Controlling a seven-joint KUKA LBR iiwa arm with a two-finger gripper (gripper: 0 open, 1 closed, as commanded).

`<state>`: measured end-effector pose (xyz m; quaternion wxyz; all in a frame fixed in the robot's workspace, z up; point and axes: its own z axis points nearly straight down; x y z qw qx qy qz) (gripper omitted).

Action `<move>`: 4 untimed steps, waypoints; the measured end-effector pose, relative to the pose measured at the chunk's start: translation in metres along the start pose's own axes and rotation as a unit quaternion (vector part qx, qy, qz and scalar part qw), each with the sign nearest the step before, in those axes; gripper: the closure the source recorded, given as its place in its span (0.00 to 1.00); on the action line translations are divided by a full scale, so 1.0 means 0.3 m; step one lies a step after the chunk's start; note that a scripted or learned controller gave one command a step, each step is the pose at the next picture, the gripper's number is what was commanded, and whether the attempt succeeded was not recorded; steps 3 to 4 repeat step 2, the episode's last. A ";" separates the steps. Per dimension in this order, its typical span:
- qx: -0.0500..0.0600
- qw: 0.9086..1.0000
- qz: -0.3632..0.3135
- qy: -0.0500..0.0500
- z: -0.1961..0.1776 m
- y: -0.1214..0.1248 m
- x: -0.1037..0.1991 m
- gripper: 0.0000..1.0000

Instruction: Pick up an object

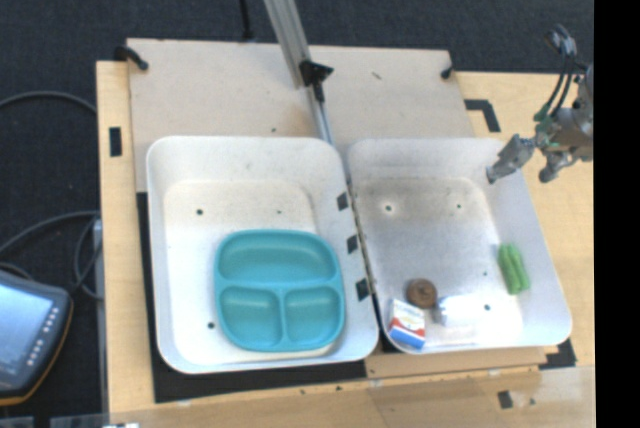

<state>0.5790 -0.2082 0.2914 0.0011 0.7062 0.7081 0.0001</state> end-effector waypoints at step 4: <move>-0.002 1.000 -0.003 -0.002 -0.097 0.103 -0.014 1.00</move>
